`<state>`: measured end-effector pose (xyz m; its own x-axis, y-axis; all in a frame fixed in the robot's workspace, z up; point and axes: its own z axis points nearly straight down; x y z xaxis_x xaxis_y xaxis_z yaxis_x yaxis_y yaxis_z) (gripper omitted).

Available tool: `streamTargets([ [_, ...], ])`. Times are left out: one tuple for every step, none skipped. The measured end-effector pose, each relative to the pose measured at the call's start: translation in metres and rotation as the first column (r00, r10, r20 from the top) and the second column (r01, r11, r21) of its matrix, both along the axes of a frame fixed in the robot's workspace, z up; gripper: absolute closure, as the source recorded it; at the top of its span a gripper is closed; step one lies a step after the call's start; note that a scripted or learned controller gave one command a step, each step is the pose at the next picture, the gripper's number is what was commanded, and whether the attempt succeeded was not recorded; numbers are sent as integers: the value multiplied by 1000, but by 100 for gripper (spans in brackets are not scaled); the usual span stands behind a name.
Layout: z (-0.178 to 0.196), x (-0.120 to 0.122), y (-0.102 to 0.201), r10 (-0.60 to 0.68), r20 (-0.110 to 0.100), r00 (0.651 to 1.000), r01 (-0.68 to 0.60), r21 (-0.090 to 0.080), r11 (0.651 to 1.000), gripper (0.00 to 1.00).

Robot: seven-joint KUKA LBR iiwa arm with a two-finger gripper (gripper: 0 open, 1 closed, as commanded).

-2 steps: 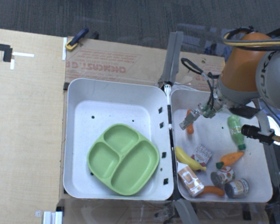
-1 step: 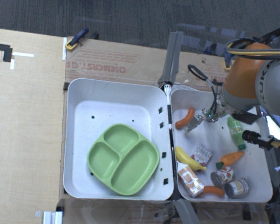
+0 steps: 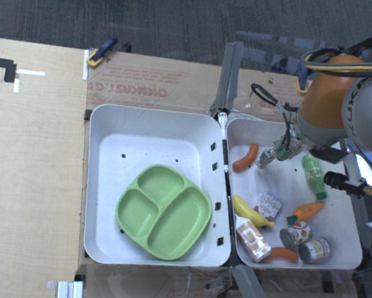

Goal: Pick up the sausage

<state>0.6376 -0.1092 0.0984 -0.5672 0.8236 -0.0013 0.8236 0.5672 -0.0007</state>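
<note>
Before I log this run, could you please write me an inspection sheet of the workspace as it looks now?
Surface: two white bins side by side, left bin and right bin, on a wooden bench.
Job's things: sausage lies in the right bin's far left corner, untouched.
Clutter: green divided plate in the left bin; banana, carrot, green bottle, two cans, small packets in the right bin.
Grippers: gripper hangs just right of the sausage; jaw state unclear.
Cables: black cable loops near the wrist.
Surroundings: cardboard sheet behind the bins, grey carpet beyond.
</note>
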Motion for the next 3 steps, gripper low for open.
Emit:
streamTargets([
  [120,19,47,201,1,980,-201,0,980,100],
  [119,19,47,201,0,980,-201,0,980,0],
  [-7,9,11,180,1,984,-180,0,984,0],
])
